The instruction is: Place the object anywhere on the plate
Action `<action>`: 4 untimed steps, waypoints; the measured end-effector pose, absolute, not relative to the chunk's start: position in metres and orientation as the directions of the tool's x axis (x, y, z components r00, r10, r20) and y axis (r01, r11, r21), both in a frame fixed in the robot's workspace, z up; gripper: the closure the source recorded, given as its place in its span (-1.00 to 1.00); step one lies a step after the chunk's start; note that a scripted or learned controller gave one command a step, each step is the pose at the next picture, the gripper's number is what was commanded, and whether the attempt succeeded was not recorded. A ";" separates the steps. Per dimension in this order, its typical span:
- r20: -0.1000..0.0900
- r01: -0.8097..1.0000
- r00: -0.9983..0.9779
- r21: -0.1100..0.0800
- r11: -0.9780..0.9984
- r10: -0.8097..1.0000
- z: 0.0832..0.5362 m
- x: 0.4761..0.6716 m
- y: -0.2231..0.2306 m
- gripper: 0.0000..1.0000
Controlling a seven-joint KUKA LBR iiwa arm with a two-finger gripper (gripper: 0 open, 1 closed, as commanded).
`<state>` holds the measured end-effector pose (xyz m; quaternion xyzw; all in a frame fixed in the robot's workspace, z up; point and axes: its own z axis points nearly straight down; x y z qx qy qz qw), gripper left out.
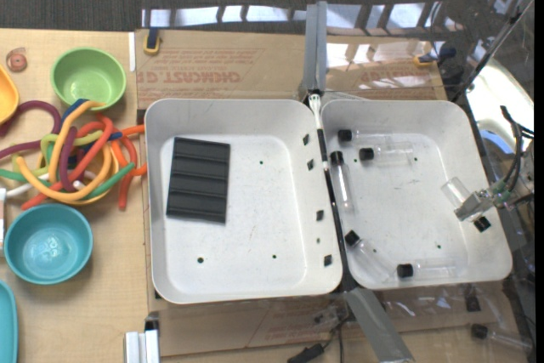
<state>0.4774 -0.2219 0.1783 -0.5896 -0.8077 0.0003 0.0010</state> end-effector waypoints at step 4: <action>0.000 0.714 -0.701 0.000 0.701 0.714 0.171 0.478 -0.222 1.00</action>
